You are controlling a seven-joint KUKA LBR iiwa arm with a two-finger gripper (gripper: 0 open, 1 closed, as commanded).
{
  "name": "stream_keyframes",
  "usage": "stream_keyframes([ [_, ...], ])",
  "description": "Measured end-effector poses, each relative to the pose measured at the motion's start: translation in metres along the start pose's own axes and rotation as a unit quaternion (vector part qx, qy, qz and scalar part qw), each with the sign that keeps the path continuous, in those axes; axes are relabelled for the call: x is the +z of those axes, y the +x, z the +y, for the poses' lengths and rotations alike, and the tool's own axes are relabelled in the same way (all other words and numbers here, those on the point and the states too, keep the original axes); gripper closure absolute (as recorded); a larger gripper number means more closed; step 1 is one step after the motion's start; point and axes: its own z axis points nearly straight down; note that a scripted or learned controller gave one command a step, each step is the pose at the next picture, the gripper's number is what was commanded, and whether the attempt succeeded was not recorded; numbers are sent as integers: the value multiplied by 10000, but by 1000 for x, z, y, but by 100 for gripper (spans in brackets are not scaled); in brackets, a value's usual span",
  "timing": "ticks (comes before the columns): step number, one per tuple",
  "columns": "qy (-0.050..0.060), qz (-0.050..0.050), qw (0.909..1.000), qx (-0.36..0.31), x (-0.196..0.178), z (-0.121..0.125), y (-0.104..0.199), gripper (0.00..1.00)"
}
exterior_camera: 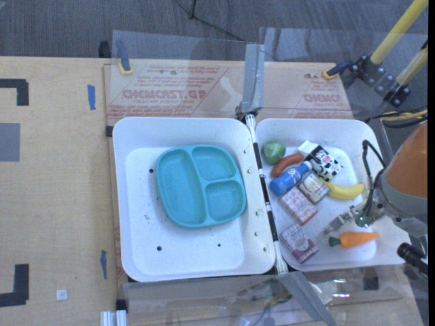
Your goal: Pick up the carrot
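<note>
1. Carrot (356,238) lies in the right bin (385,138), near-right corner.
2. Hand (348,221) hovers just above it; how far open cannot be told; nothing visibly held.
3. Approach step; next: descend, close on carrot.

From my remote station I read "CHEMCAST GP" in red, upside down, on the left clear sheet (173,87) behind the bins (repeated faintly on the right sheet (319,97)); the small packets' print is illegible.

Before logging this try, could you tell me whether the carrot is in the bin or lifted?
In the bin: the carrot lies flat on the right bin's floor, beside the gripper.
</note>
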Motion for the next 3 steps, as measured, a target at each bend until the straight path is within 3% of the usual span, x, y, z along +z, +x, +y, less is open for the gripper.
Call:
stream_keyframes([
  [1, 33, 29, 9979, -651, -67, 50, 60, 0],
  [2, 43, 42, 9945, -1044, -18, 1, 12, 0],
  [3, 28, 24, 9834, -1812, 0, 5, 16, 0],
])
